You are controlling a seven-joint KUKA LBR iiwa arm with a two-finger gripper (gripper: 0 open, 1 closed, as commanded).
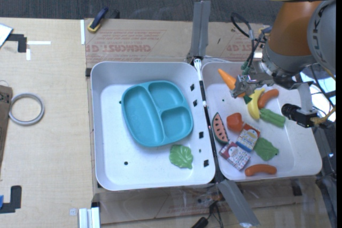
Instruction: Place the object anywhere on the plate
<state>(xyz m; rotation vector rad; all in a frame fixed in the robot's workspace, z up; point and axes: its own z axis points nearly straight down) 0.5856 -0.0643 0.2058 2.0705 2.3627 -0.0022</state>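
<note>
Over the right bin (299, 165) the gripper (243, 84) hovers beside the toy carrot (227, 79) (its finger spacing I cannot tell), and that carrot, well apart from the blue divided plate (156, 112), looks light, rigid, slick, best pinched across its thick orange middle.

Cardboard sheet (140, 41): red mirrored print, "CHEMCAST GP"; rest illegible.
</note>
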